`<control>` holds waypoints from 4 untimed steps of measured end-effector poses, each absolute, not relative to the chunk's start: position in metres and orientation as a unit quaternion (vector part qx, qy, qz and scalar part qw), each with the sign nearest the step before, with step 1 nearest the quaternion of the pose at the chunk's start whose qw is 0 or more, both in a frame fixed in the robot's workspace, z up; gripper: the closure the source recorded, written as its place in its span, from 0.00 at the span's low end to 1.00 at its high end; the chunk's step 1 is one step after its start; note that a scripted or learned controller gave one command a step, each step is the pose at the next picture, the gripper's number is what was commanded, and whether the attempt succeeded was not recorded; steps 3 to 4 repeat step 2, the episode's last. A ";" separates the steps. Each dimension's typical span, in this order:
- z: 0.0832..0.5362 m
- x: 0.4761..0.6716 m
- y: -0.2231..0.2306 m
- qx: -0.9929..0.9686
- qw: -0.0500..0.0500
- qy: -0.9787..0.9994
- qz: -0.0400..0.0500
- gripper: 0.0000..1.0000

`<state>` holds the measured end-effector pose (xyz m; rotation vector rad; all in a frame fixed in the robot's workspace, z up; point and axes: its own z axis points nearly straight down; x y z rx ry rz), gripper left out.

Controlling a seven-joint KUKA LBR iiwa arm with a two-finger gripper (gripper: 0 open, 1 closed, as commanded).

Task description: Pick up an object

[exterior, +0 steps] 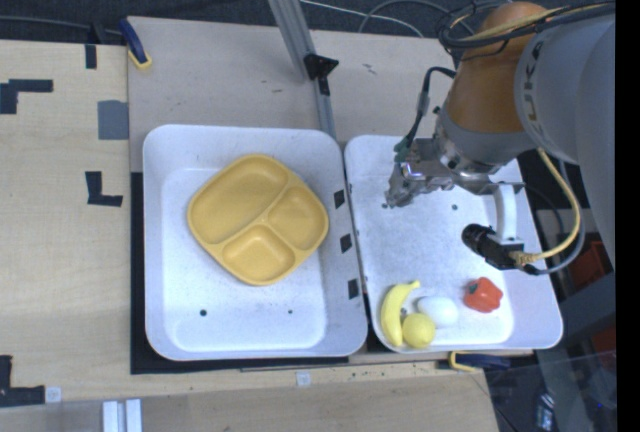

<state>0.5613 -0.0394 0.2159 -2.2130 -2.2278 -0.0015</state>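
1. objects to pick: four small items sit bunched along the near edge of the right bin. they are a banana, a yellow lemon-like fruit, a white egg-shaped item and a red pepper-like item. the banana, yellow fruit and white item touch or nearly touch; the red one lies just beside them, apart.
2. the claw hangs over the far part of the right bin, above bare white floor, well apart from the cluster. nothing shows between its tips. from this angle it cannot be told whether it is wide or narrow.
3. the arm comes in from the right, its orange band above the wrist, so the claw points roughly straight down, which suits a top-down grab.
4. the left bin holds a yellow divided plate, lying flat near its middle.
5. judgement: the pick looks not yet begun. the crowding of the three items may make a clean grip hard; the red item, standing alone, looks the easier target.
6. both bins rest side by side on the bench.
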 end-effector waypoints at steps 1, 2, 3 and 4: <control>0.209 0.575 0.013 -0.705 0.001 -0.710 0.000 1.00; 0.205 0.594 0.060 -0.705 0.001 -0.710 0.000 1.00; 0.205 0.594 0.060 -0.705 0.001 -0.710 0.000 1.00; 0.205 0.594 0.060 -0.705 0.001 -0.710 0.000 1.00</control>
